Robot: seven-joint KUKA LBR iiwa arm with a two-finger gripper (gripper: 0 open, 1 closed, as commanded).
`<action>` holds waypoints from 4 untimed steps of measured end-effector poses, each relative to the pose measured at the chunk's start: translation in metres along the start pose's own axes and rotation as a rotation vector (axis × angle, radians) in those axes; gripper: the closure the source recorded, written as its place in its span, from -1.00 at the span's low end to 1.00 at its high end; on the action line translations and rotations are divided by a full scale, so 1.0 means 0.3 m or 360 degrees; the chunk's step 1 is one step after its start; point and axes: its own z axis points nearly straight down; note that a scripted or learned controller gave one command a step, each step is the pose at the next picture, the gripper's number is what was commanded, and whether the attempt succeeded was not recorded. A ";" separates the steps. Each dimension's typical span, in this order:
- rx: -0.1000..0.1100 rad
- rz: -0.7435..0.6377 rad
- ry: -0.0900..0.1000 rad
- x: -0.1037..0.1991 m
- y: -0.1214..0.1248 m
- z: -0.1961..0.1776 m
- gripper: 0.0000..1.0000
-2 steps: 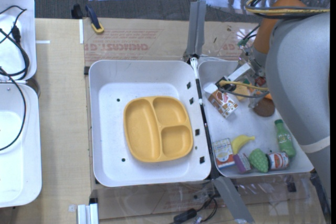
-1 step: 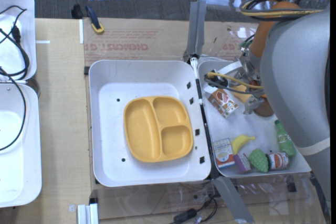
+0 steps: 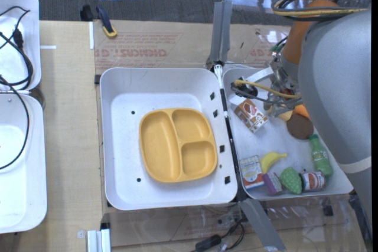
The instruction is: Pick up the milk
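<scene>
The gripper (image 3: 277,104) is seen low in the right bin (image 3: 342,186), near its upper part, under the bulk of the grey arm (image 3: 336,85) that reaches in from the right. How far the claw is spread cannot be told, since cables and the wrist hide most of it, and nothing can be made out in its hold. It appears to hang just beside the upper right corner of a small brown and white carton (image 3: 251,115), though contact cannot be confirmed.

The milk (image 3: 250,170), taken to be the small white carton with red print, is found lower in the same bin, close to its left wall and well apart from the gripper. A yellow banana (image 3: 273,160) lies just to its right, and a purple item (image 3: 272,183) sits below it. Further right, a green bumpy fruit (image 3: 290,180), a can (image 3: 313,180) and a green bottle (image 3: 320,155) are lined along the lower edge. A brown round piece (image 3: 300,126) rests beside the arm.

In the left bin (image 3: 118,127), a yellow divided plate (image 3: 177,144) is set near the middle.
</scene>
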 end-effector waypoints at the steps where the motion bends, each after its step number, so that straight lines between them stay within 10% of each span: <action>1: -0.0002 0.0086 0.0012 0.010 -0.217 -0.307 1.00; 2: -0.0002 0.0089 0.0011 0.008 -0.213 -0.306 -1.00; 4: -0.0002 0.0088 0.0011 0.008 -0.213 -0.306 -1.00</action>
